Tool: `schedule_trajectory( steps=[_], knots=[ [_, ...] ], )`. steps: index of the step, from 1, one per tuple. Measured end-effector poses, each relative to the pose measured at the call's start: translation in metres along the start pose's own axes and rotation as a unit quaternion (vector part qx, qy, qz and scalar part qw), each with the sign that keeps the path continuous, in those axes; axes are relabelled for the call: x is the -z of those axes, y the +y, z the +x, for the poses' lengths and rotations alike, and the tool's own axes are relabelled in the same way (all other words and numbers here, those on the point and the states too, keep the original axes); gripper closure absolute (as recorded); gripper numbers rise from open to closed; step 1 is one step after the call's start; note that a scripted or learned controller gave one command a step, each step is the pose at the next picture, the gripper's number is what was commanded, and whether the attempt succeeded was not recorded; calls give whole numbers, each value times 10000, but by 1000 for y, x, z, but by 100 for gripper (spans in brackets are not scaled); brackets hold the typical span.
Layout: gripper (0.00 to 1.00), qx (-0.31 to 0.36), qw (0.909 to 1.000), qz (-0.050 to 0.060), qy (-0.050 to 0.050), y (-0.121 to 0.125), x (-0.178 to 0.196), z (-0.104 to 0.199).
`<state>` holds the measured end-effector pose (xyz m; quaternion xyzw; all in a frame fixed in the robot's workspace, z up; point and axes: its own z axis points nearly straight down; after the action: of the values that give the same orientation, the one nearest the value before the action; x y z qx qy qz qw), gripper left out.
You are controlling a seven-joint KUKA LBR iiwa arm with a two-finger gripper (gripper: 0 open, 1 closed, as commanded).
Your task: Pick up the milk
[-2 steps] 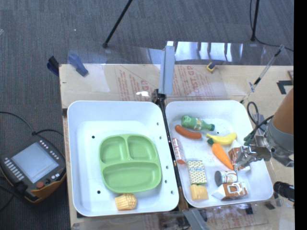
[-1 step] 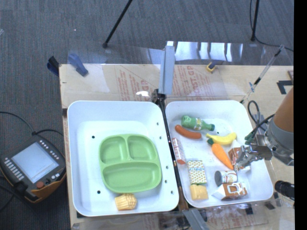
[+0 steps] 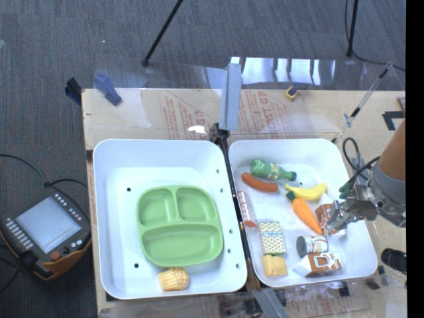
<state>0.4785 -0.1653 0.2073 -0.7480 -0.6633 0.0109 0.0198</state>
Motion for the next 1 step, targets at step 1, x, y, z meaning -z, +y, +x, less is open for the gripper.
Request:
schedule_trajectory(
  steps=[1],
  knots=[
    [100, 11, 10000, 41, 7, 0, 6, 0]
  ],
)
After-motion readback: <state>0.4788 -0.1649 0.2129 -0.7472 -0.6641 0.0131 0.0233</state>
